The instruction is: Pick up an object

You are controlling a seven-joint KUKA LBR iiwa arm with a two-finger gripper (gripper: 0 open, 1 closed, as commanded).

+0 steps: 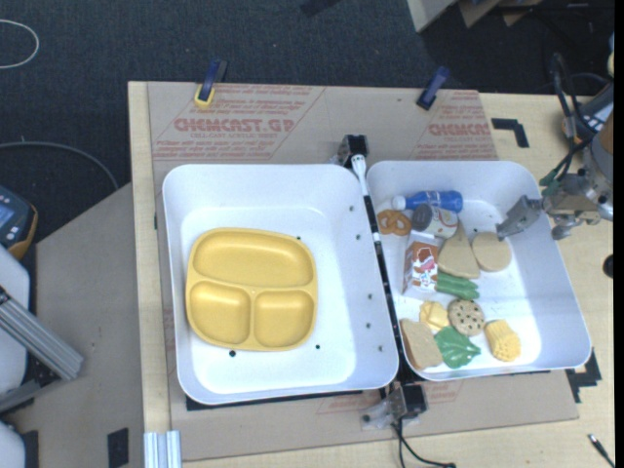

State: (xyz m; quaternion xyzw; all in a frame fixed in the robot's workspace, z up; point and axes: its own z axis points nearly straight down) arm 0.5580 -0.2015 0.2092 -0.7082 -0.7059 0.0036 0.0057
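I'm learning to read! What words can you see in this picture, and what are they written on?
"CHEMCAST GP" in red, on the brown sheet behind the left bin.
The same red print, on the sheet behind the right bin: too blurred to read surely.
The smaller red lines around both: too small to read.
The red and white packet: print too blurred.
The blue bottle: label unreadable.
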